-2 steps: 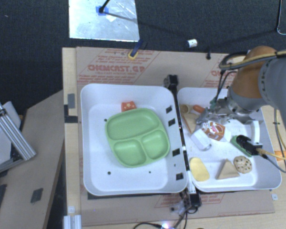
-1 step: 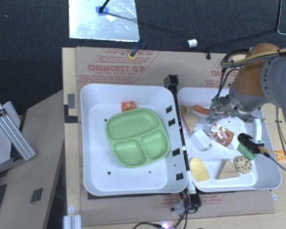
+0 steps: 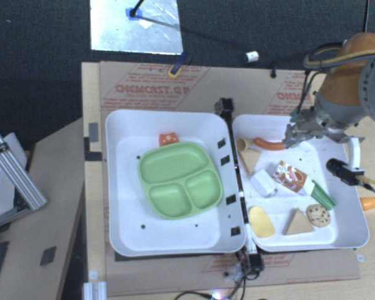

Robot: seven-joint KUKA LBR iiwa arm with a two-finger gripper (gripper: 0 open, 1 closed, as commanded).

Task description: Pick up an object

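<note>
Item: right-hand shallow white plastic bin (image 3: pixel 356 233), taken as landmark. Contents: orange sausage-shaped toy (image 3: pixel 269 144) at its far edge; white block (image 3: pixel 262 183) and red-and-white printed packet (image 3: pixel 290 177) mid-bin; yellow oval piece (image 3: pixel 260 222), tan wedge (image 3: pixel 298 222) and speckled round cookie (image 3: pixel 317 215) along its near edge; green stick (image 3: pixel 322 194) beside the packet. Two-finger gripper (image 3: pixel 292 136) sits at the sausage's right end; whether it is clenched or released cannot be told. Risk: the rounded sausage may roll or slip against the bin wall, yielding an empty lift.
</note>
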